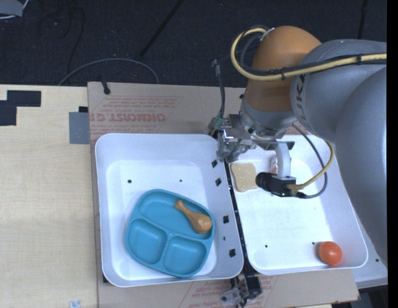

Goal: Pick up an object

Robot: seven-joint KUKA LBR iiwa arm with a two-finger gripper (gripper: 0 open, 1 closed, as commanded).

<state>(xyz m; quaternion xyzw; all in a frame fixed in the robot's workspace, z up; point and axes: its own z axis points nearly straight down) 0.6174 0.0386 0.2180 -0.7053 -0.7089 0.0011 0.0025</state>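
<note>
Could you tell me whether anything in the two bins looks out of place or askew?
Nothing stands out. The drumstick lies on the blue divided tray in the left bin; the toast slice and orange ball lie in the right bin.

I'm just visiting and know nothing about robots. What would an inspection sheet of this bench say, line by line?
Surface: two shallow white bins, left bin and right bin, on a cardboard sheet over a pale bench.
Job's things: blue divided plate with a toy drumstick in the left bin; toast slice and orange ball in the right bin.
Clutter: nothing seen.
Grippers: gripper low over the bins' shared edge, beside the toast slice.
Cables: yellow hose looped at the wrist; black cable.
Surroundings: dark floor with loose wires.
</note>
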